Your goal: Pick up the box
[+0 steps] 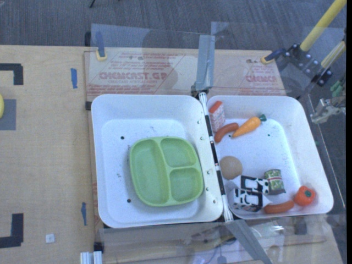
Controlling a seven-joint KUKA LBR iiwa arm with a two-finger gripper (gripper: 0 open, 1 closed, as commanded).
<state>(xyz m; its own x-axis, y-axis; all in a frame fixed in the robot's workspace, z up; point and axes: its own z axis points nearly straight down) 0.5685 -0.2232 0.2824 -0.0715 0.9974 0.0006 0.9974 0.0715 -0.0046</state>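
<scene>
The box (pixel 217 115) is a small red and white carton standing upright in the far left corner of the right bin (pixel 308 126), close against the wall shared with the left bin. An orange carrot (pixel 247 126) and a red sausage (pixel 225 131) lie just in front of it and to its right, and the sausage's end almost touches the box.
Lower in the right bin lie a brown ball (pixel 231 166), a black-and-white patterned item (pixel 250 192), a small can (pixel 273 181), a tomato (pixel 304 196) and a second sausage (pixel 279 206). A green divided plate (pixel 165 170) sits in the left bin (pixel 110 120). Clear panels stand behind the bins.
</scene>
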